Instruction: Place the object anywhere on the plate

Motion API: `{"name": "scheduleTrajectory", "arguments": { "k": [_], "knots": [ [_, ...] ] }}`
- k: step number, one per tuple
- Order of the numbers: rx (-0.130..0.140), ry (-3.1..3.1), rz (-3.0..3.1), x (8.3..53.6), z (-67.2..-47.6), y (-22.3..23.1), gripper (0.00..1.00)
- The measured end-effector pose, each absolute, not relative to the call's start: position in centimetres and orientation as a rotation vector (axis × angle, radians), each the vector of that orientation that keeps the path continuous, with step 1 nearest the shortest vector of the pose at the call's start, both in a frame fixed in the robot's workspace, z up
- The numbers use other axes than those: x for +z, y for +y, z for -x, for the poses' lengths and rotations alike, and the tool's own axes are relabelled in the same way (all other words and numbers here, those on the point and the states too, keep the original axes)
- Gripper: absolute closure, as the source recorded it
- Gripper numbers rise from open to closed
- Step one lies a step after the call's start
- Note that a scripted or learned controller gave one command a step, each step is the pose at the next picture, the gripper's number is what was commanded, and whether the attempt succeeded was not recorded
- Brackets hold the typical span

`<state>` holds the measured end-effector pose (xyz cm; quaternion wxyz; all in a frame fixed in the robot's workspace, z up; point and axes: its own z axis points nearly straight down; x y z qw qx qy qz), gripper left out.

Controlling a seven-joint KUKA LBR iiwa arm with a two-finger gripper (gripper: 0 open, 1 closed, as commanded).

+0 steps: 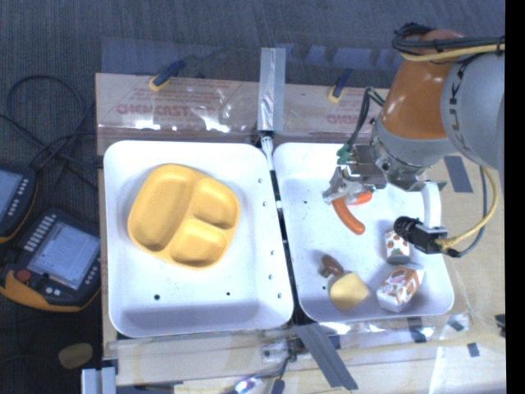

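A yellow plate [184, 214] with three compartments lies in the left white bin [123, 302]. My gripper [351, 189] is over the upper middle of the right bin [308, 171]. Its fingers are closed around the upper end of an orange carrot-like stick [351, 218]. The stick slants down and to the right from the fingers. Whether it is lifted off the bin floor I cannot tell.
In the right bin lie a yellow pear-like piece with a brown stem [346, 290] and two small patterned cartons [397, 246] [399, 289]. A metal divider [272, 97] stands between the bins. Handheld control units [49, 257] lie on the floor at left.
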<state>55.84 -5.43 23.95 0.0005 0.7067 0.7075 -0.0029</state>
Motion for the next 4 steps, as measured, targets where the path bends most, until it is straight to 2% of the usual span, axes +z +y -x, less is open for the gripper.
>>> {"name": "scheduleTrajectory", "arguments": {
  "k": [1, 2, 3, 4],
  "knots": [
    [-0.008, 2.226, -2.222, 18.9, -52.2, -0.5, 1.0],
    [-0.008, 2.227, -2.22, 18.2, -56.4, 7.8, 1.0],
    [0.001, 2.221, -2.218, 11.1, -61.1, 11.8, 1.0],
    [0.002, 2.225, -2.219, 11.2, -61.1, 12.0, 0.0]
  ]
}}
